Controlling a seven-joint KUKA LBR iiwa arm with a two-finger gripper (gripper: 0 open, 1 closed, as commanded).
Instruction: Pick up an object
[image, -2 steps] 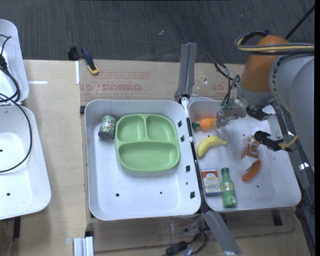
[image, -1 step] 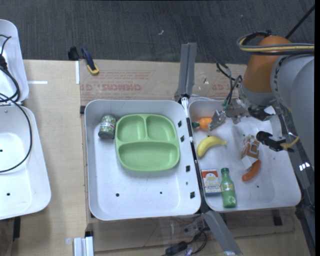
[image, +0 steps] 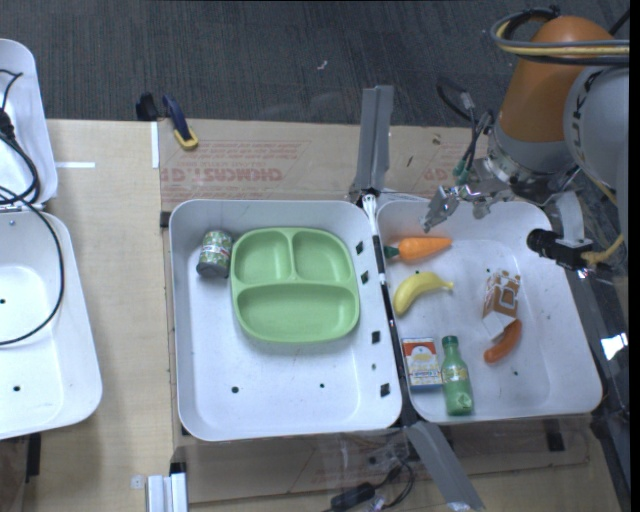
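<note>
Mirrored, unreadable red print on cardboard

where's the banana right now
The banana lies in the right bin, near its left wall, just below the carrot and above the small carton.

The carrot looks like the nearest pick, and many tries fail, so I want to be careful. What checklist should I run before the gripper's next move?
1. Gripper above the carrot, at its far side: ok.
2. Nothing held between the fingers: cannot tell.
3. Carrot apart from the banana: ok.
4. Carrot lies near the right bin's left wall, which may crowd a finger: not ok.
5. Carrot lies flat, fully in sight: ok.
6. Finger line across the carrot's length: cannot tell.
</note>
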